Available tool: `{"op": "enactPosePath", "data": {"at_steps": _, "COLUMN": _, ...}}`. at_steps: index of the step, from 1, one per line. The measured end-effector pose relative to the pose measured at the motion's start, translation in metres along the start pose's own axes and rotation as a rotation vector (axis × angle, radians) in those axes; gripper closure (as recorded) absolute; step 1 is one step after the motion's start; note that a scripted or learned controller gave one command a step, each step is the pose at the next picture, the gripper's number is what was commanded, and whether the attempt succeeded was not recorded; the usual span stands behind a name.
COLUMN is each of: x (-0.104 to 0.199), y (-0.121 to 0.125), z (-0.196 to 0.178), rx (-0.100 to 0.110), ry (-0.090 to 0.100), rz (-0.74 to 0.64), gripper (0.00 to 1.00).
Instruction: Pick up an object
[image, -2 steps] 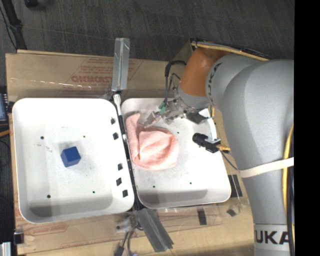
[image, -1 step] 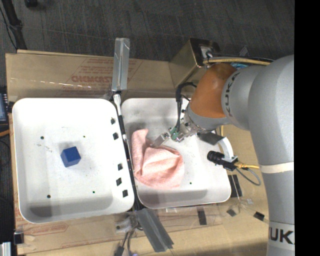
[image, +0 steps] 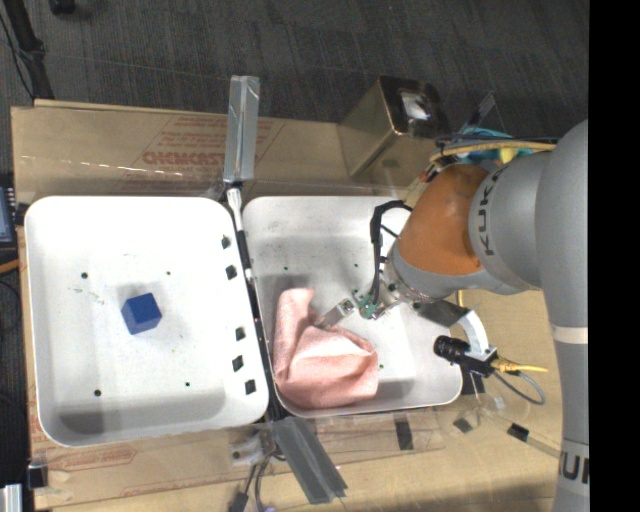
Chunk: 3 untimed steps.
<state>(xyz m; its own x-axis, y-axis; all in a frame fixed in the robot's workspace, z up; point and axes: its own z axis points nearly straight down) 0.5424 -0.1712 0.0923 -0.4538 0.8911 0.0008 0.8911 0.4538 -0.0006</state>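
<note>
A crumpled pink cloth (image: 322, 352) lies in the right bin (image: 300, 225), against its front left corner. A blue cube (image: 142, 312) sits in the left bin (image: 60, 240), left of its middle. My gripper (image: 340, 311) reaches in from the right and is low over the cloth's upper edge, its tips touching or just above the fabric. The view does not show any fabric lifted.
A metal divider post (image: 241, 130) stands between the bins at the back. A brown box (image: 390, 125) sits behind the right bin. Cardboard (image: 110, 140) lies under and behind the bins.
</note>
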Motion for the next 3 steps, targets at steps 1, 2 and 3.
{"op": "enactPosePath", "data": {"at_steps": 1, "x": 0.061, "y": 0.029, "z": 0.001, "rx": 0.002, "ry": 0.002, "rz": -0.167, "gripper": 0.00}}
{"op": "enactPosePath", "data": {"at_steps": 2, "x": 0.060, "y": 0.029, "z": -0.009, "rx": 0.001, "ry": 0.001, "rz": -0.170, "gripper": 1.00}}
{"op": "enactPosePath", "data": {"at_steps": 3, "x": 0.060, "y": 0.029, "z": -0.009, "rx": 0.001, "ry": 0.001, "rz": -0.170, "gripper": 0.00}}
